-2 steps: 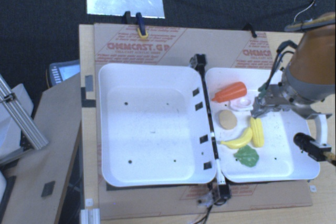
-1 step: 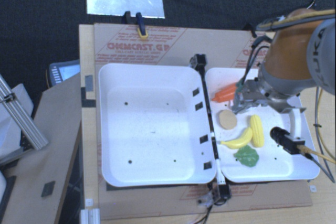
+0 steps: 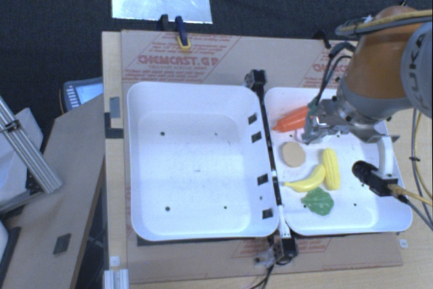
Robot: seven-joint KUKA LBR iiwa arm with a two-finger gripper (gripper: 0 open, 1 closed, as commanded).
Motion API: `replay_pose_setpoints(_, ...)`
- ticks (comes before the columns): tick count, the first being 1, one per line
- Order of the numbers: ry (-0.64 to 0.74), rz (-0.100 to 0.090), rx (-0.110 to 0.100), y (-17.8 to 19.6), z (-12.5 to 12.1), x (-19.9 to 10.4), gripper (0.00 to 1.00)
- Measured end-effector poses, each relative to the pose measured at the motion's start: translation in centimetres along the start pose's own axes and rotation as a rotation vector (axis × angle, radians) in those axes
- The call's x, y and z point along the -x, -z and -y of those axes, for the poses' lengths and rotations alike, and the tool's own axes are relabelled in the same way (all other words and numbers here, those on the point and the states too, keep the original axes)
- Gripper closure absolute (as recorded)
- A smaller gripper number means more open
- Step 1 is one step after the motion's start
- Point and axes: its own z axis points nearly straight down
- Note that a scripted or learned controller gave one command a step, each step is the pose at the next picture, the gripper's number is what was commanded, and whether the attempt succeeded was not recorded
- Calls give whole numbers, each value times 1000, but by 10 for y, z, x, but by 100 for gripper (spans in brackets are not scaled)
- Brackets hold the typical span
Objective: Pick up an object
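Note:
The right bin [image 3: 379, 216] holds an orange carrot [image 3: 289, 120] at its far left, a tan round cookie [image 3: 293, 155], a yellow corn cob [image 3: 331, 168], a yellow banana [image 3: 306, 181] and a green leafy piece [image 3: 318, 200]. My gripper [image 3: 312, 132] hangs low over the far part of this bin, just right of the carrot and above the cookie. Nothing shows between its fingers.
The left bin [image 3: 145, 213] lies beside the right one, with a black divider strip [image 3: 265, 145] between them. Cardboard [image 3: 203, 57] lines the bench behind the bins. The arm's grey and orange body [image 3: 382, 71] overhangs the right bin's far right corner.

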Motion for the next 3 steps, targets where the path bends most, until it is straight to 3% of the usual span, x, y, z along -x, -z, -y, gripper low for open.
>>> replay_pose_setpoints(1, 2, 2, 14, 121, -65, -10, 100)
replay_pose_setpoints(2, 2, -1, -10, 41, -39, -46, 100)
replay_pose_setpoints(3, 4, -3, -2, 61, -28, -102, 100)
